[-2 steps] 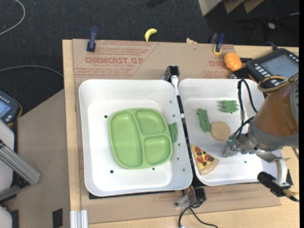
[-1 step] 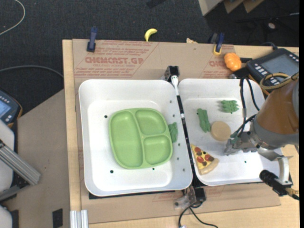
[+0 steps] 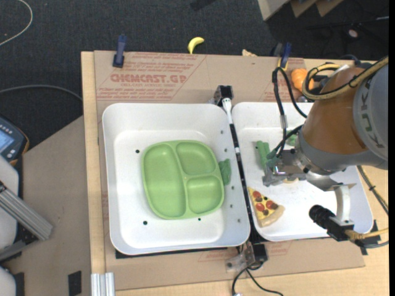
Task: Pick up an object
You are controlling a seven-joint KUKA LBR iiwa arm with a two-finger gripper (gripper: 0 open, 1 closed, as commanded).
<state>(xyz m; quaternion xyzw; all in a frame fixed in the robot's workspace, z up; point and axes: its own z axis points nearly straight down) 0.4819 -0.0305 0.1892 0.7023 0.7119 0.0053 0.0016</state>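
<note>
My gripper [image 3: 274, 176] hangs low over the left part of the right bin [image 3: 296, 230], on the grey arm with its orange band. A green object [image 3: 263, 152] lies just beyond it, partly covered by the wrist; whether they touch is unclear. A toy pizza slice [image 3: 266, 207] with red dots lies on the bin floor just in front of the gripper, apart from it. In the left bin [image 3: 123, 165] lies a green divided plate [image 3: 182, 179], with a small green piece [image 3: 226, 171] at its right edge.
A black clip [image 3: 223, 94] sits at the far end of the rim between the two bins. An orange thing [image 3: 298, 78] lies behind the right bin. A yellow banana shape [image 3: 195, 43] and blue clamps [image 3: 119, 51] are at the board's far edge.
</note>
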